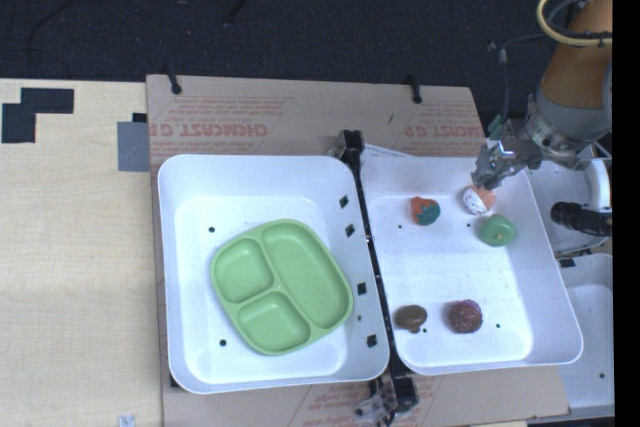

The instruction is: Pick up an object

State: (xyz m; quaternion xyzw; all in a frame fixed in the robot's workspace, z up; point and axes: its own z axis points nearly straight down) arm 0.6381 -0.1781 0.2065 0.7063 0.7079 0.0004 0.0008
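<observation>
The gripper (493, 170) hangs at the upper right of the right bin (545, 245), its opening impossible to tell, directly above the small white-and-orange object (477, 201); a good grasp requires centring over that object, clear of the nearby green ball (496, 232).

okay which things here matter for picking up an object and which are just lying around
Part of the job:
- tool
- white and orange piece, right below the tool
- green round piece
- orange and teal piece
- brown piece
- dark red piece
- right bin holding them

Just lying about:
- green divided plate
- left bin under it
</observation>
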